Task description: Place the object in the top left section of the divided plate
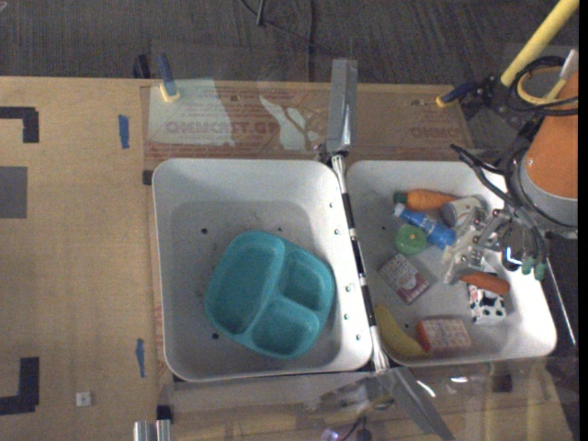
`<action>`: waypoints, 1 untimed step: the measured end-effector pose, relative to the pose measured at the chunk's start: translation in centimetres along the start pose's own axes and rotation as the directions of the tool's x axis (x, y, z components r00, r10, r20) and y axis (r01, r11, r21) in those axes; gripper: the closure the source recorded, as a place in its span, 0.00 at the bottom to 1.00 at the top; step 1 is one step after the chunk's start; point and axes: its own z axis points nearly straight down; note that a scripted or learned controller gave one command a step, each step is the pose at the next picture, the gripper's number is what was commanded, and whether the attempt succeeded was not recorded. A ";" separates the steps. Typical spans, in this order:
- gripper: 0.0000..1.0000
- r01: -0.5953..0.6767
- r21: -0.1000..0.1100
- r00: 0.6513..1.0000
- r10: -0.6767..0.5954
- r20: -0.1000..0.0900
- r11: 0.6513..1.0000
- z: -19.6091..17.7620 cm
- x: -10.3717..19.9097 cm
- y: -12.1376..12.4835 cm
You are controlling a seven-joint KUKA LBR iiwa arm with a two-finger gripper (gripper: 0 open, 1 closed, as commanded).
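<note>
Arm: grey, with an orange band (556,159) above the wrist, it reached in from the right over the right bin (537,333).
Gripper: the gripper (470,246) hung low in the middle of the right bin, among the toys.
Fingers: the pale fingers (459,260) pointed down and left; whether they stood wide or narrow, I could not tell, and nothing showed clearly between them.
Divided plate: the teal divided plate (271,292) lay in the left bin (184,200), well apart to the left of the fingers, across the rail between the bins.
Just left of the fingers: a green round toy (412,239) and a blue bottle (430,226).
Above the fingers: an orange carrot-like toy (428,198) and a grey object (455,211).
Right of the fingers: a small orange piece (485,283), with a black-and-white cow toy (487,305) just below it.
Below and left of the fingers: a patterned card packet (404,277).
Below the fingers: a reddish block (445,334) and, beside it, a yellow banana (397,331) near the bin's front left corner.
Table: the brown table (73,246) carried both bins.
</note>
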 end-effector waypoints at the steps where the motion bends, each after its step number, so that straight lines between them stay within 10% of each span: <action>1: 1.00 -0.192 0.002 0.981 0.192 -0.003 0.981 0.5 0.5 1.2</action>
